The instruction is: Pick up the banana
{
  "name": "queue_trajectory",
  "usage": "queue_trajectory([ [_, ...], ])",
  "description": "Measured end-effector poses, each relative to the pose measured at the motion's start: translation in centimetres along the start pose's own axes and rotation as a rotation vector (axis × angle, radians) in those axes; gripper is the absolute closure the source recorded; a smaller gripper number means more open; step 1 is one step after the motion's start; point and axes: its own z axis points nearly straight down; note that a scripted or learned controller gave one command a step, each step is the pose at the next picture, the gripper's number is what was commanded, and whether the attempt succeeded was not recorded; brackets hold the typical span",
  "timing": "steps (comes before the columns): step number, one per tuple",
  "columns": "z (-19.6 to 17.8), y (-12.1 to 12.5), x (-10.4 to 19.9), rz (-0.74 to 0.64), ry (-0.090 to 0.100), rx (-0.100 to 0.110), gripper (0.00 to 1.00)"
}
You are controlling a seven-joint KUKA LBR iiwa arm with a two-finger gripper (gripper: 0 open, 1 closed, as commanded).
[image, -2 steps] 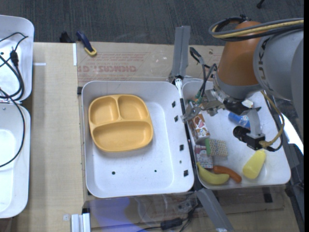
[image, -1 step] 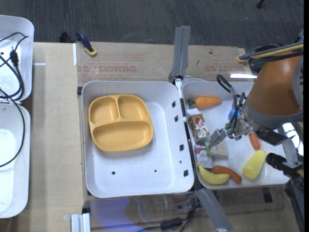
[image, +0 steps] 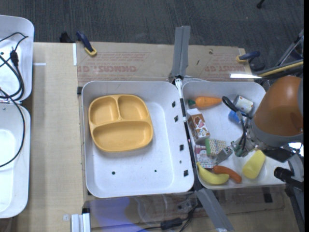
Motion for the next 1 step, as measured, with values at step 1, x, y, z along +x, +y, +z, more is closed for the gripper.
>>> queue_trajectory([
  [1,-4.43,-2.95,-6.13,0.033,-0.003,-0.002,0.0],
])
